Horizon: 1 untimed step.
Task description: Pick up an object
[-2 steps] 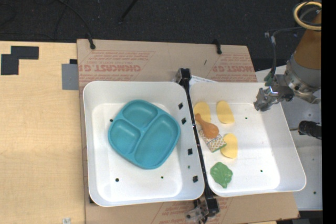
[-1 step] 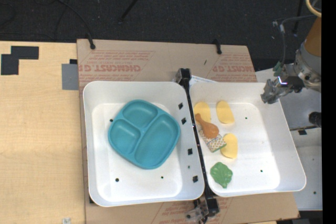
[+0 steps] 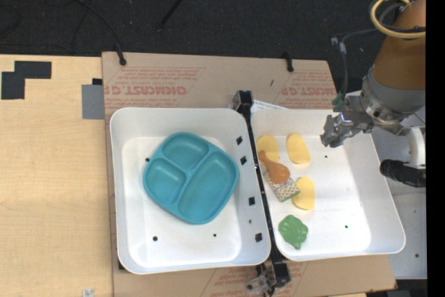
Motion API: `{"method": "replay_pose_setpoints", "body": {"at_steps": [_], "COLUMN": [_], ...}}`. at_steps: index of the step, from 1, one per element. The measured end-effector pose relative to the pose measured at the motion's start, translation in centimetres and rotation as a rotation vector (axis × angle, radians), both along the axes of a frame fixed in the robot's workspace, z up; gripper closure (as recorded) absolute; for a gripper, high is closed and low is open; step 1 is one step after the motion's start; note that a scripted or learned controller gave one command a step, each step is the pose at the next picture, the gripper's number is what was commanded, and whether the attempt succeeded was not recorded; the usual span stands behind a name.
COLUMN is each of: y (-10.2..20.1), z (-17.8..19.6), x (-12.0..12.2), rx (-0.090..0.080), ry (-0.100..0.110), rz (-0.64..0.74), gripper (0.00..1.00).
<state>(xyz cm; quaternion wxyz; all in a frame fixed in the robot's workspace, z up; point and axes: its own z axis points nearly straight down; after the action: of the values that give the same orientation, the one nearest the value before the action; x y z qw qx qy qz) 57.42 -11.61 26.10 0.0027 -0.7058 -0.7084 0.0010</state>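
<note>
The right bin point(image 3: 361, 219) holds several toy foods at its left side: two yellow pieces point(image 3: 298, 148) near the back, a brown drumstick point(image 3: 276, 167), a patterned wedge point(image 3: 286, 189), another yellow piece point(image 3: 304, 193) and a green leafy piece point(image 3: 293, 231) toward the front. My gripper point(image 3: 335, 130) hangs above the back right part of that bin, to the right of the yellow pieces and apart from them. Nothing shows between its fingers.
The left bin point(image 3: 132, 142) holds a teal divided plate point(image 3: 190, 177). A black divider point(image 3: 254, 177) runs between the two bins. Cardboard lies under both bins, and a wooden bench top stretches to the left.
</note>
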Motion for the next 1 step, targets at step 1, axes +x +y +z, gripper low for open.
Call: {"method": "replay_pose_setpoints", "body": {"at_steps": [1], "y": [5.55], "z": [-0.47], "x": [-1.55], "rx": [0.0], "ry": [0.0], "rz": [0.001], "gripper": [1.0]}}
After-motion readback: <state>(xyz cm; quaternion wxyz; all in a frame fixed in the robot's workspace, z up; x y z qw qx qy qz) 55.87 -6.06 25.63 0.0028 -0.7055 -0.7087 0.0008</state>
